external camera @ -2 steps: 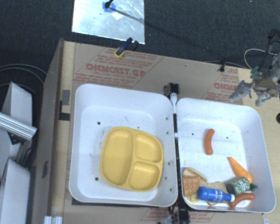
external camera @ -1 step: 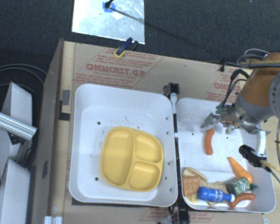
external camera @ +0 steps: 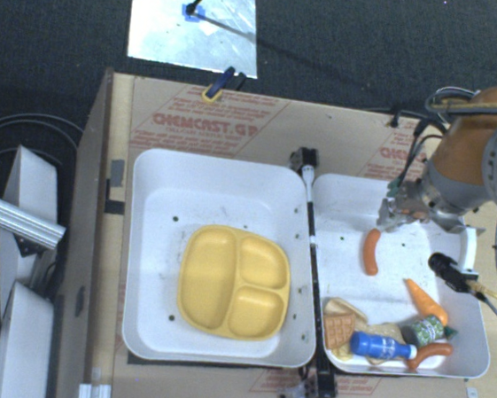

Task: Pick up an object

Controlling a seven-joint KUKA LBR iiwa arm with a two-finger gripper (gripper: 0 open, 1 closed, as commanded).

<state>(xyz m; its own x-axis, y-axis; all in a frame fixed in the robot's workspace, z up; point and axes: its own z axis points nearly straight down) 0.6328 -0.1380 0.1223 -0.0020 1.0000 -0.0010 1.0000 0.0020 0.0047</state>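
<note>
1. While the grey arm [external camera: 490, 150] reaches in from the right, its gripper [external camera: 396, 210] hangs over the upper part of the right bin [external camera: 347, 196]; whether it is spread or closed cannot be made out from this slanted overhead view, and nothing can be seen held in it.

2. Just below the gripper, toward the near side of the bin, lies a small orange sausage [external camera: 371, 251], the closest object to the tool. Its long axis runs roughly from the far side of the bin toward the near side, tilted only slightly.

3. Bare white floor surrounds the sausage on every side, so a descent looks to have open room; the divider between the two bins stands well off to its left.

4. Crowded along the near edge of the right bin are a carrot [external camera: 426, 300], a waffle-like piece [external camera: 340, 322], a blue bottle [external camera: 381, 346], a green-labelled can [external camera: 426, 331] and a second sausage [external camera: 431, 353], several of them touching. Picking there would likely mean nudging neighbours.

5. Alone in the left bin [external camera: 170, 185] sits a yellow divided tray [external camera: 234, 282], well apart from the gripper.

6. Judged from this layout, the lone sausage is the likeliest target: a short move toward the near side and down, with the grip set across its narrow width.
</note>
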